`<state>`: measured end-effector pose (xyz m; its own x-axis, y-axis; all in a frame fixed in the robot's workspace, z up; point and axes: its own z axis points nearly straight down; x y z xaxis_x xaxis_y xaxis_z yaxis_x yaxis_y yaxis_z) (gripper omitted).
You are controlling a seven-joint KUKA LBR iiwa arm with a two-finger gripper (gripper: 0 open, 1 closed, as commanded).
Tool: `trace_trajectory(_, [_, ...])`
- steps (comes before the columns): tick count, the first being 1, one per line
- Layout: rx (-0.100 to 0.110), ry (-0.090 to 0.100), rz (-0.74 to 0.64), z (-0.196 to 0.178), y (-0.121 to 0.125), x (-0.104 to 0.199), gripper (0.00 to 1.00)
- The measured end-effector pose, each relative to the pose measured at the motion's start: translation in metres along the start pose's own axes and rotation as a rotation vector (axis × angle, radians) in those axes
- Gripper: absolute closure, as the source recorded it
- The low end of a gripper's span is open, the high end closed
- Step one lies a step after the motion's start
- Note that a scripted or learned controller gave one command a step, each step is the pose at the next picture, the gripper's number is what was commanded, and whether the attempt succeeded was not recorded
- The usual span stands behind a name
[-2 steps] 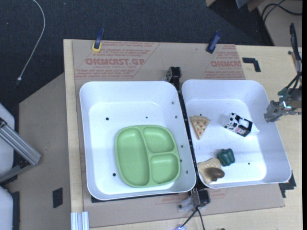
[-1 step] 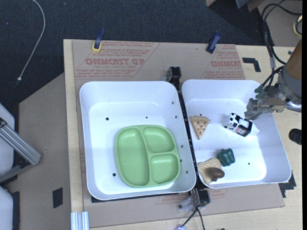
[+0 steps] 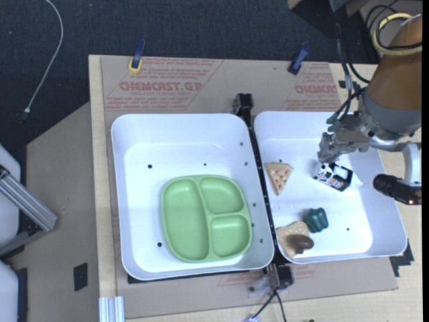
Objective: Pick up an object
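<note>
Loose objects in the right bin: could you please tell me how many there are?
4: a pizza-slice toy near the left wall, a black-and-white item below the gripper, a green pepper toy lower down, a tan piece at the front. The arm may hide more.

A divided plate [image 3: 204, 218] lies in the left bin [image 3: 134, 139]; a pizza slice [image 3: 278, 176] in the right bin [image 3: 288, 129].

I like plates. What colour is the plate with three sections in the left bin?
The divided plate is light green, seen clearly in the camera view.
</note>
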<state>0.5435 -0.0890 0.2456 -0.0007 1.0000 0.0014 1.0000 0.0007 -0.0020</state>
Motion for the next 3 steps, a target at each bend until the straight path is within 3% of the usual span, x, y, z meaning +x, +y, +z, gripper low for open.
trace_trajectory(3, [-0.005,0.0,-0.006,-0.007,0.035,0.145,1.0])
